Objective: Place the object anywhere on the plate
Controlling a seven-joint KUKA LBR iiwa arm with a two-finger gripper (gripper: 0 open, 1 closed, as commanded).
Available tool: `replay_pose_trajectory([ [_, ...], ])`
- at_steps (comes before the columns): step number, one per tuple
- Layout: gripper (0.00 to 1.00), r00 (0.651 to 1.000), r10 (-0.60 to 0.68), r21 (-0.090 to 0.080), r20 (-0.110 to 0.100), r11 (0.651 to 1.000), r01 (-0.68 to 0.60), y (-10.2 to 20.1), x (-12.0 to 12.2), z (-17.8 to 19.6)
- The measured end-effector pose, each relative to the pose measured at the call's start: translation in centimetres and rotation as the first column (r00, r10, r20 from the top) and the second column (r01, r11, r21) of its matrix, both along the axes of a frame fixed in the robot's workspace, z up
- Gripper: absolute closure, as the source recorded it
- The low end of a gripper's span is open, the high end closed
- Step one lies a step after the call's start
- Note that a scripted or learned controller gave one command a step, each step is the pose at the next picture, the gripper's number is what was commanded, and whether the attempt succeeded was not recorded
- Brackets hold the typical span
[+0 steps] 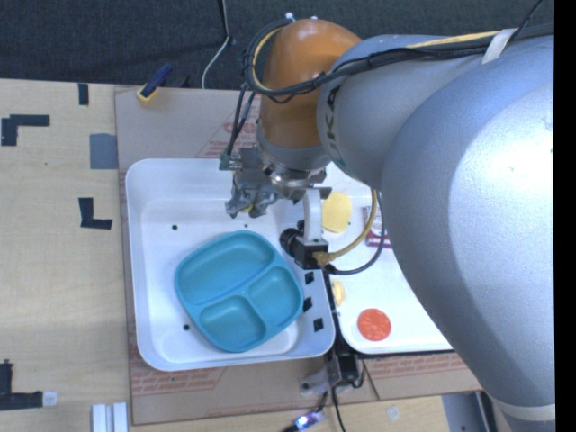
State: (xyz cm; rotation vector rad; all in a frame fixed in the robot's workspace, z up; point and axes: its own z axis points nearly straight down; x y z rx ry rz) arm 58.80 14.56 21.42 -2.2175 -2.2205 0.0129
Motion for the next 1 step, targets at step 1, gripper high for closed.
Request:
replay_pose_trajectory([
  [1,0.00,1.000,0.001,0.000,0.000,1.000,-0.001,0.04,0.01,0.00],
])
